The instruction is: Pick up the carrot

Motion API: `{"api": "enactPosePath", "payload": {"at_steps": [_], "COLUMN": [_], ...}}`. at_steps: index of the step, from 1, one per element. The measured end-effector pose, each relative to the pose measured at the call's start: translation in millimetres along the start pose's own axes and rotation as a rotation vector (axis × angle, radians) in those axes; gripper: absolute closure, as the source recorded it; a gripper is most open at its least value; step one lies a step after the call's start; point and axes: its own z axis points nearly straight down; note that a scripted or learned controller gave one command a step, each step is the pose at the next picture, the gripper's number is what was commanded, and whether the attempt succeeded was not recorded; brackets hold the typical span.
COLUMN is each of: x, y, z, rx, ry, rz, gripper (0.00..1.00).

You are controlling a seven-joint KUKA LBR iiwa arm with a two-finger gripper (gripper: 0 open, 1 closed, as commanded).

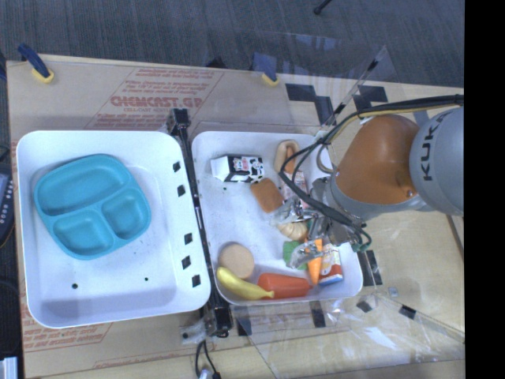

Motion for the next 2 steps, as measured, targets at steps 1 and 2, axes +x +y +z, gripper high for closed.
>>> {"api": "enactPosePath", "payload": {"at_steps": [1,2], "x": [25.9,25.2], "y": [-10.4,-8.0], "z": [13.1,3.5], "rx": [0.011,0.009], "ry": [-0.023,-0.017], "rz": [-0.010,-0.021], "gripper": [0.00,1.00]}}
